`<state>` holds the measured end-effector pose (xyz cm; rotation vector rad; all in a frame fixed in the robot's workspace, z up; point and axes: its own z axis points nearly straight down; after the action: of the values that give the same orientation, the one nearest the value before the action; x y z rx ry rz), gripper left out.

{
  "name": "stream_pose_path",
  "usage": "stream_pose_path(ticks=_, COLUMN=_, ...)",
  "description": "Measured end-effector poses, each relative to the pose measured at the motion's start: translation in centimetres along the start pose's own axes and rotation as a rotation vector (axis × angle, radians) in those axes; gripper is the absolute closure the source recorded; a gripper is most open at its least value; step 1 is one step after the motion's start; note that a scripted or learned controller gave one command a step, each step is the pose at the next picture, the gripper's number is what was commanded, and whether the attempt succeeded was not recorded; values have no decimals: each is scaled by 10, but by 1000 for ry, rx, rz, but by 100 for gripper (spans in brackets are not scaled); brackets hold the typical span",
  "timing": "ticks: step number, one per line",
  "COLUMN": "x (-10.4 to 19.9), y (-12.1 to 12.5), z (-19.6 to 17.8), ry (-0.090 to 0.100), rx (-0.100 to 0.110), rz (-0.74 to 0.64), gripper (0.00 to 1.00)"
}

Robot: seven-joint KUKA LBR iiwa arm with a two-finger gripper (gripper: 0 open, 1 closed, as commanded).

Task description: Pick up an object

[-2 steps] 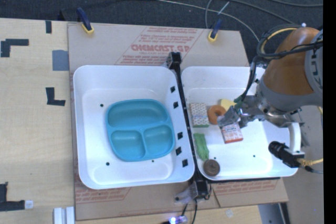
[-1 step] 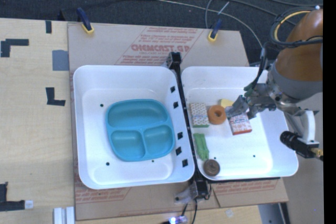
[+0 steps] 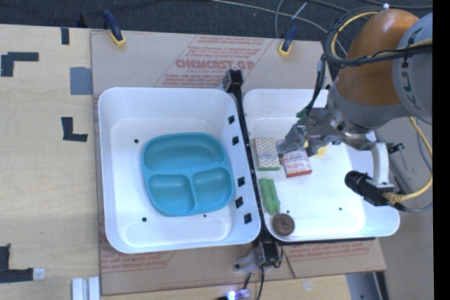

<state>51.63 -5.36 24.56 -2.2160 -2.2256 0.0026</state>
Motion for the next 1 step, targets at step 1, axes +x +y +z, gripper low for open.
stream_pose_path(ticks=1, x=43, y=25, z=-3, ry=2, rx=-1, rz=-2, gripper=100)
